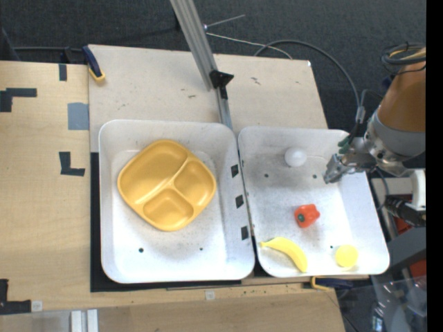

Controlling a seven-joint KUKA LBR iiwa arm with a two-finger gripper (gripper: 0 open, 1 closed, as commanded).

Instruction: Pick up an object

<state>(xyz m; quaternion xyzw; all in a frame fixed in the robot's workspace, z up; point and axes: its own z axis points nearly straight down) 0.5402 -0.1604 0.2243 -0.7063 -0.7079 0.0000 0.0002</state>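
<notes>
Arm poised over the right bin, with four small objects lying loose below it.

The gripper (335,169) is seen above the upper right part of the right bin (360,206); nothing is seen between its fingers, and whether they are apart or together cannot be told. A banana (287,252) is laid near the bin's front edge, its long axis running from upper left to lower right, its stem end pointed toward the left bin (111,185). A red pepper (306,215) is placed near the bin's middle, a white ball (295,158) near the back, just left of the gripper, and a lemon (346,256) in the front right corner. A yellow divided plate (166,184) is held in the left bin.
</notes>
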